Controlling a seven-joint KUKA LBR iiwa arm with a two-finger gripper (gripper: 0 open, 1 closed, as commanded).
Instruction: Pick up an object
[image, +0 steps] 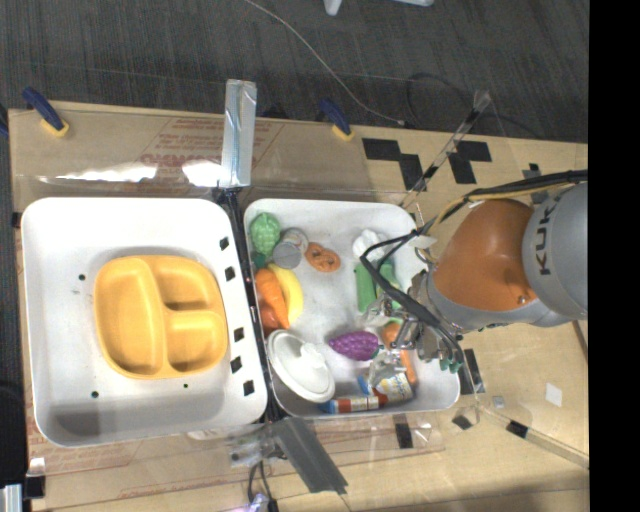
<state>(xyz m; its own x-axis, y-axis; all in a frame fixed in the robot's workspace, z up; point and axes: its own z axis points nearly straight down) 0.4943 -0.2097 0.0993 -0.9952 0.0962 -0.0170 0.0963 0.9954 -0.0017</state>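
Observation:
The right bin (330, 215) holds several small objects: a green leafy toy (264, 232), a grey can (289, 250), an orange cookie-like piece (322, 258), a yellow banana (290, 292), an orange vegetable (269, 297), a green stick (366, 285), a purple grape bunch (354, 345), a white lidded bowl (301, 367) and a marker (352, 404). My gripper (397, 352) reaches down into the bin's right front part, just right of the grapes, above a small jar (392, 385). The arm's orange band (483, 257) hangs over the bin's right rim.
The left bin (60, 230) contains a yellow divided tray (160, 313). A silver bracket (239, 135) stands behind the gap between the bins. Black cables (390, 290) loop from the wrist across the right bin. Blue clamps (47, 112) hold the back board.

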